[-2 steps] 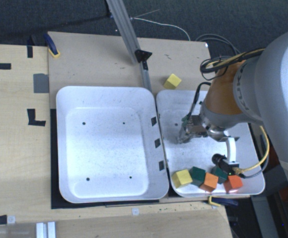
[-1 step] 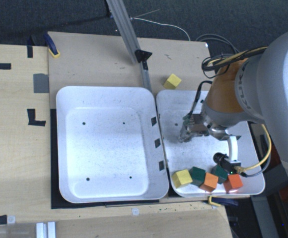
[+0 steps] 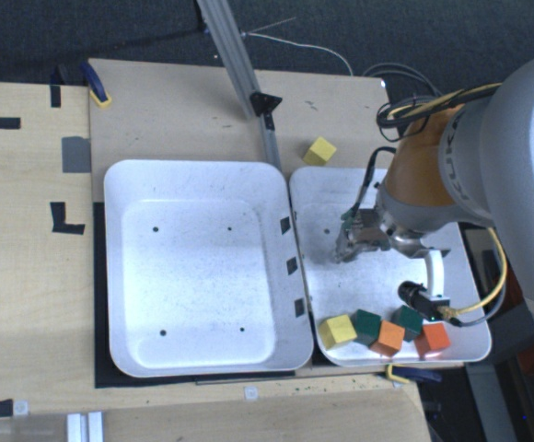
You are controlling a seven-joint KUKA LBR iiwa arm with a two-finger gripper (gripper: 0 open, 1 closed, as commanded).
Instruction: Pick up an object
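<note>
Reaching in from the right, the arm has its gripper low over the bare middle of the right bin, and we judge this to be the approach step of a pick, with nothing lifted yet. We count 5 blocks bunched against that bin's near wall: a yellow block, a dark green block, an orange block, a second green block and a red-orange block. They sit touching or just beside one another. A 6th piece, a yellow cube, lies on the bench beyond the bins, apart from everything else. The left bin holds none of the blocks.

We cannot tell how far the gripper is spread; the tip is small, dark and blurred against the speckled floor. We see no block at it, so we take it to be holding nothing.

The next move, as we judge it, calls for a shift toward the near wall. The tight cluster risks nudging neighbouring blocks.
</note>
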